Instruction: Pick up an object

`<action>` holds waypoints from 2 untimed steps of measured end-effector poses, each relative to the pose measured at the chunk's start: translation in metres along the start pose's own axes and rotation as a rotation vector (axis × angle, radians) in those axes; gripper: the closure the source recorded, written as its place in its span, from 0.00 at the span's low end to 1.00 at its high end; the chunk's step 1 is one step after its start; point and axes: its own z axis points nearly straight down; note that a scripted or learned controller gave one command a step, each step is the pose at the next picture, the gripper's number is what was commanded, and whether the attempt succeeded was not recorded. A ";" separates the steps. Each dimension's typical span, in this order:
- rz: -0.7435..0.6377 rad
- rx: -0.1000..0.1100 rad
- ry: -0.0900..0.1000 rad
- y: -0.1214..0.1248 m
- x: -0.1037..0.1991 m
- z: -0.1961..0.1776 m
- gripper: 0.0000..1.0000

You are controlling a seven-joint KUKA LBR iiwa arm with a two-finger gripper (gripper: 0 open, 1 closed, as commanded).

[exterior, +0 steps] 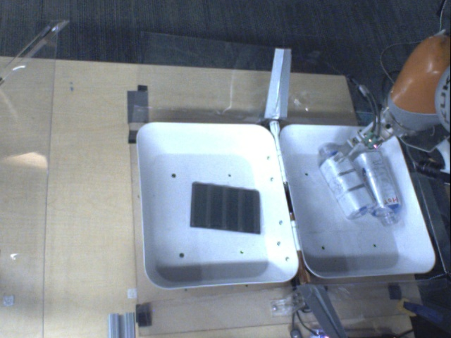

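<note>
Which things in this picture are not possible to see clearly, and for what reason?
- Arm: cut off by the right edge of the camera view.
- Gripper: small and blurred; its state cannot be told.
- Clear bottles in the right bin: transparent and overlapping, so their count and labels are unclear.
- Dark ribbed pad in the left bin: material unclear.

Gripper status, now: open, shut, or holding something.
Gripper: cannot be told; it sits at the far end of the clear bottles in the right bin.
</note>
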 end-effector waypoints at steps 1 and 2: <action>-0.107 0.000 0.000 0.004 -0.003 0.001 0.00; -0.109 0.031 0.037 0.009 -0.013 -0.041 0.00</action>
